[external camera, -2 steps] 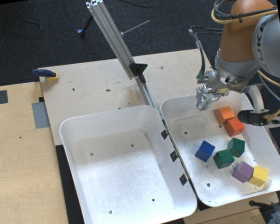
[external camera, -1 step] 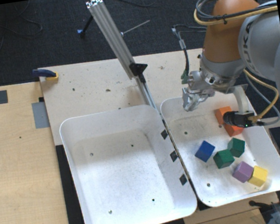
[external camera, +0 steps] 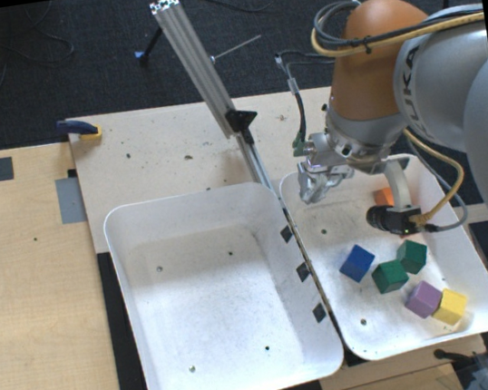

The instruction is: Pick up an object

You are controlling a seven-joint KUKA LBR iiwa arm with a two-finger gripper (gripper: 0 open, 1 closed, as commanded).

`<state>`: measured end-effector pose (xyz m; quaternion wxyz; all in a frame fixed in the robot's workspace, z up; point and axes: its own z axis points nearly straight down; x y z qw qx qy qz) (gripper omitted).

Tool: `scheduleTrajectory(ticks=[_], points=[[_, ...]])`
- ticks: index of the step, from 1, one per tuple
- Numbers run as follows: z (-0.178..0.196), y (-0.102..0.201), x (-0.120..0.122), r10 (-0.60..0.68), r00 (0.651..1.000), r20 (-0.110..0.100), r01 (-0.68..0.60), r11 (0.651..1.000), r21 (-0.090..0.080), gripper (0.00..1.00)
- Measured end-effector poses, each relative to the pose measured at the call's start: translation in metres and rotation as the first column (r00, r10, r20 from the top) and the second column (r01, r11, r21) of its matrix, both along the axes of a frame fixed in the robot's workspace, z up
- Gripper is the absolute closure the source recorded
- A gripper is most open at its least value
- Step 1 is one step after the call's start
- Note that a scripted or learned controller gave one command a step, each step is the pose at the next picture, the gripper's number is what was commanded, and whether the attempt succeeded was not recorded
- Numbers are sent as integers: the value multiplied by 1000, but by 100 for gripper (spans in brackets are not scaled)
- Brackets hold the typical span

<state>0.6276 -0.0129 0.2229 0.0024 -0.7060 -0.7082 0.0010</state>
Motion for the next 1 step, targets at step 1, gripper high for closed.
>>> scheduleTrajectory(ticks=[1], points=[[-6, 57, -7, 1, 1000, 0, -1, 1000, 0, 100]])
